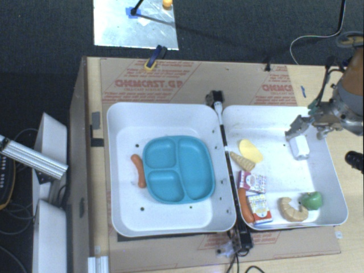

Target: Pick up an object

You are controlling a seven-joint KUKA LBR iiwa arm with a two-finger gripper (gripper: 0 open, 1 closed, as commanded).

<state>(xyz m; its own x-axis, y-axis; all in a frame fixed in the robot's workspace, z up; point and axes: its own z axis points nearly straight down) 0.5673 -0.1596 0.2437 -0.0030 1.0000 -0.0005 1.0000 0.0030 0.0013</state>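
Nothing picked yet: hand hovers over right bin, can't tell its state; croissant untouched.

Divided tray in left bin, sausage just left of it.

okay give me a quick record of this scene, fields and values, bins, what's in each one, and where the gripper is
left bin: blue divided plate; orange sausage beside the plate's left edge
right bin: yellow piece, cone-shaped piece, small carton, second carton, orange stick, croissant, green item
gripper: over the right bin's upper right part, holding nothing visible
arm: enters from the right
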